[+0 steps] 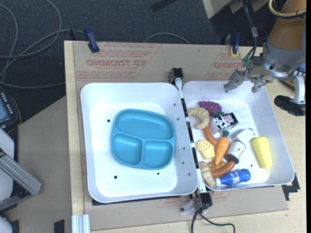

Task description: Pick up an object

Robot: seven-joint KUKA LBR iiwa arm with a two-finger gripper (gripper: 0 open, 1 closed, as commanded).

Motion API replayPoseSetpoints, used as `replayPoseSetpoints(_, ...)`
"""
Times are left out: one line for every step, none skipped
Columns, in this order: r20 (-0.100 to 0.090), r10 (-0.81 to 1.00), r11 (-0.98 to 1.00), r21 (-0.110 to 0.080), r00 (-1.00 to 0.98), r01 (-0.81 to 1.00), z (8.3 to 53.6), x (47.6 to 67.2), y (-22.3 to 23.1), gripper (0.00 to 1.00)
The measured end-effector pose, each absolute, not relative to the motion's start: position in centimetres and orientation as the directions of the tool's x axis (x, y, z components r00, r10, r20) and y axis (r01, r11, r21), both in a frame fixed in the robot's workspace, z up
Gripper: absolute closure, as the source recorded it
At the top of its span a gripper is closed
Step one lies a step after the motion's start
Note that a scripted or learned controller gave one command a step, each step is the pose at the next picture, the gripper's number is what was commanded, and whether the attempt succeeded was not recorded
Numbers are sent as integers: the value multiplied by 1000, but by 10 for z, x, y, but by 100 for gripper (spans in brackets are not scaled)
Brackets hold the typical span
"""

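My gripper [244, 85] hangs over the back edge of the right bin [279, 144], its two fingers spread open with nothing between them. Below it in that bin lie purple grapes [210, 106], a croissant [199, 115], a small black-and-white carton [224, 120], a carrot [222, 148], a yellow piece [262, 152], a waffle-like piece [205, 150], a hot dog [222, 169] and a blue bottle [234, 177]. The grapes and the carton are the nearest to the gripper, a little in front of it and to its left.
The left bin [97, 130] holds a blue divided plate [142, 138]. A black hinge and clips [177, 74] run between the bins. The arm's orange band [287, 30] stands at the right back corner. Cables lie on the floor behind the bench.
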State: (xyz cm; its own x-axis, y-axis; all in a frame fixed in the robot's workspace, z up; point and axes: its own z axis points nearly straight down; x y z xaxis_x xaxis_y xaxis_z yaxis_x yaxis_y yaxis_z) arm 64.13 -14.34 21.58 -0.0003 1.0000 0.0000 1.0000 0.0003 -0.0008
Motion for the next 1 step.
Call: replayPoseSetpoints(-3, 1000, 2, 22, -1, 1000, 109, 612, -99, 0)
